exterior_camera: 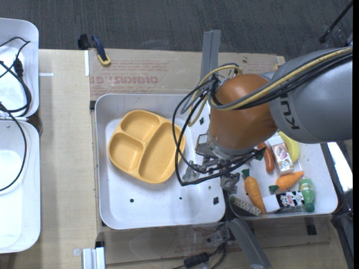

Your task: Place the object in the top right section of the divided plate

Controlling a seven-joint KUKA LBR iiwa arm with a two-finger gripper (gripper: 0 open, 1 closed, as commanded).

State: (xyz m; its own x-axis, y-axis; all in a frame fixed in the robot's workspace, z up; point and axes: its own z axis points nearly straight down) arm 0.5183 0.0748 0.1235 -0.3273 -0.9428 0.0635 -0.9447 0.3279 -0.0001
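A yellow divided plate [147, 144] with three sections lies in the left part of the left white bin [162, 209]; nothing lies in its sections. My gripper [210, 172] hangs under the orange wrist band [241, 116], just right of the plate, over the edge where the two bins meet. The wrist and cables hide much of it. Toy foods lie in the right bin [331, 198]: an orange carrot [254, 192], a second carrot [289, 179], a banana [290, 145], a red sausage [269, 159], a small milk carton [290, 199] and a green bottle [307, 192].
Black cables [190, 111] loop from the wrist over the plate's right rim. A grey post [211, 52] stands behind the bins. White trays with a black cord [14, 88] sit at the far left. A blue and yellow clamp [100, 49] lies on the bench's back edge.
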